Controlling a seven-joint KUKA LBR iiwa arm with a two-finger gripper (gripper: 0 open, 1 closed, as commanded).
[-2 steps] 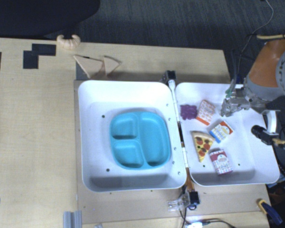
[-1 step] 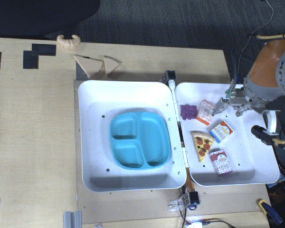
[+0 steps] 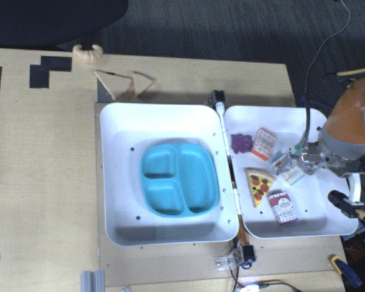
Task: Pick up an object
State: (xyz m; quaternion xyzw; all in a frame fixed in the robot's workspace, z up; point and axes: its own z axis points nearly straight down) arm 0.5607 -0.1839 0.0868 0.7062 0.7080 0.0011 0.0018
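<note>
Fingers (image 3: pixel 290 163) sit low in the right bin (image 3: pixel 316 221), tips down among a small silvery packet (image 3: pixel 294 175) and whether they are spread or pressed together can't be told from this angle; nothing visibly pinched between them. Just beside them toward the bin divider lies a pizza-slice toy (image 3: pixel 260 186); a red-and-white carton (image 3: pixel 283 207) is near, below them in the view. Above them and further toward the divider, an orange-white packet (image 3: pixel 264 143) and a purple block (image 3: pixel 242 143). Well apart, in the left bin (image 3: pixel 118 163), a blue divided tray (image 3: pixel 178 178). Both bins rest on the desk (image 3: pixel 42 181). Progress judgement: arm is at the reach-and-close stage; no object lifted yet, so grasp and lift remain.
</note>
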